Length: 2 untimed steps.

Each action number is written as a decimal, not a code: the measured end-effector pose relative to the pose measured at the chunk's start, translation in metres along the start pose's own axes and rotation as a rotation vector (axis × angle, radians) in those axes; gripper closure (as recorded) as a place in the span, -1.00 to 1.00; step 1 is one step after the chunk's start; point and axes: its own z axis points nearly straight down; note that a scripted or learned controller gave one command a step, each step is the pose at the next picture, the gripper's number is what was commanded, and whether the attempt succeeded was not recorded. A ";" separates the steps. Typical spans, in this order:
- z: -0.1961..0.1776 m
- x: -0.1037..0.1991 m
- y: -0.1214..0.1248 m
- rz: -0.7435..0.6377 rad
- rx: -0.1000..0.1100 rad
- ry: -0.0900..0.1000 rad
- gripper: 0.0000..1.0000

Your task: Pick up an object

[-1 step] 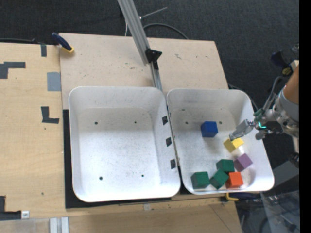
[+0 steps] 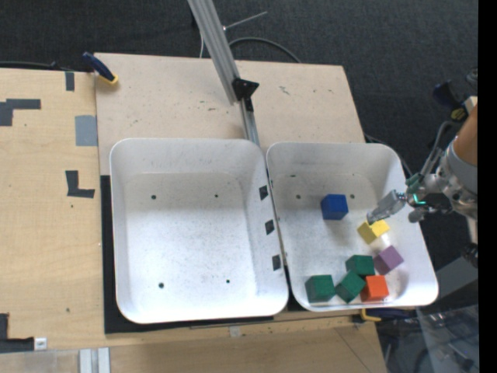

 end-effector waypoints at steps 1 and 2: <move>0.057 -0.007 0.005 0.002 0.006 0.001 -1.00; 0.121 -0.005 0.008 0.001 0.006 0.002 -1.00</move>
